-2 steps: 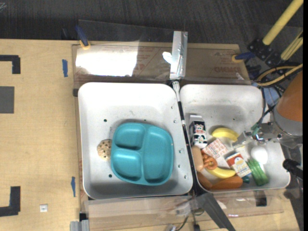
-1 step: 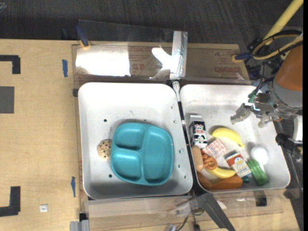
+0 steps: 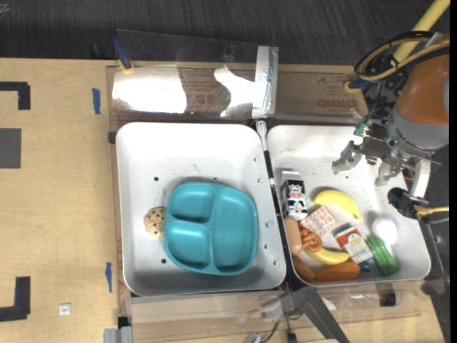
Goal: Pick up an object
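My gripper (image 3: 367,167) hangs over the back right part of the right bin (image 3: 314,140), fingers spread open with nothing between them. A heap of objects lies in front of it and to its left. The heap holds a yellow banana (image 3: 340,204), a small black and white carton (image 3: 294,196), a red and white packet (image 3: 323,221), a white ball (image 3: 385,229), a small red and white box (image 3: 355,243), a green item (image 3: 384,256) and an orange sausage-shaped piece (image 3: 327,271). The banana is the nearest, just below the left finger.
The left bin (image 3: 136,148) holds a teal divided plate (image 3: 212,226) with a cookie (image 3: 153,221) at its left side. A clear panel and a metal strip (image 3: 265,77) stand behind the bins. Yellow and black cables (image 3: 389,52) loop above the arm's orange band (image 3: 425,95).
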`<state>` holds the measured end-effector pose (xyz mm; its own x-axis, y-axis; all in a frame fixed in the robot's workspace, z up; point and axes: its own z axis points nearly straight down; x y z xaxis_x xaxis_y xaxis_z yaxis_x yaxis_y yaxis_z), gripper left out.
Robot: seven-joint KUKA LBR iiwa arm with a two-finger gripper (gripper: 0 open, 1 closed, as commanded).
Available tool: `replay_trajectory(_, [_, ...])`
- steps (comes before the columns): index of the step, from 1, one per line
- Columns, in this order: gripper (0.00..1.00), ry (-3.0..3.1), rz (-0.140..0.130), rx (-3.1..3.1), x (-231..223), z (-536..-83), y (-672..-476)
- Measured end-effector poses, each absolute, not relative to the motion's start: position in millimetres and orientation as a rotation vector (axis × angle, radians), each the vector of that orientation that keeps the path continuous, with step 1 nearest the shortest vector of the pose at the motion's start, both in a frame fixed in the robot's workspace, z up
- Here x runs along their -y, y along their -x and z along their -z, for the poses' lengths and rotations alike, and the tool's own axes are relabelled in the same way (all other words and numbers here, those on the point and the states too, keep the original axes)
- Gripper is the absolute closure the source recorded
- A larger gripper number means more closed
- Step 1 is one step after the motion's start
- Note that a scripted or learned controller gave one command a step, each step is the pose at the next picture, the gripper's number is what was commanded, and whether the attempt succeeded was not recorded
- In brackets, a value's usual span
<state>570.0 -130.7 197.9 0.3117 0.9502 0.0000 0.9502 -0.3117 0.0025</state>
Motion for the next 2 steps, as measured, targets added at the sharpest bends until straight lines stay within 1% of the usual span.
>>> replay_trajectory(1, [0.00,-2.584,-0.004,-1.782,158.8,-87.8,-554.1])
replay_trajectory(2, [1.00,-2.582,-0.007,-1.781,158.3,-98.3,-555.0])
